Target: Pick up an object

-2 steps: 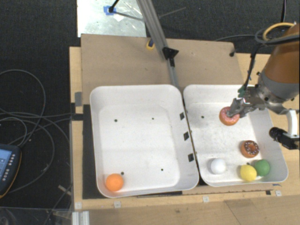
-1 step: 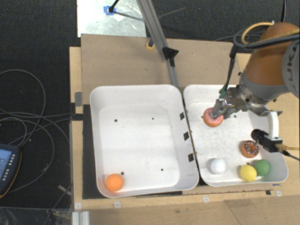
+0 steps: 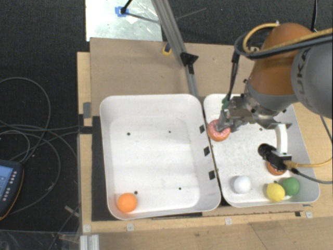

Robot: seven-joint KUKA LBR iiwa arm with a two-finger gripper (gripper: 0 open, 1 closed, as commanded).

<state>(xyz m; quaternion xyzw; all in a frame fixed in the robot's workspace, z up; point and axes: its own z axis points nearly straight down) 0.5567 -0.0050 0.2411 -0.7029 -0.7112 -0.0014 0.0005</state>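
Left bin (image 3: 151,105): you see an orange ball (image 3: 126,202) in its near-left corner. Right bin (image 3: 307,191): the gripper (image 3: 223,124) sits over a pink-orange ring (image 3: 219,131) at the far-left wall, seemingly lying flat; finger state indiscernible. White ball (image 3: 241,184), yellow ball (image 3: 275,191), green ball (image 3: 290,186) line the near edge.

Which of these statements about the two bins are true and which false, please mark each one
1. An orange ball lies in the left bin. True.
2. The white ball lies in the left bin. False: it lies in the right bin.
3. The yellow ball and green ball sit side by side. True.
4. The tool is over the left bin's middle. False: it is in the right bin, at a pink ring-shaped object.
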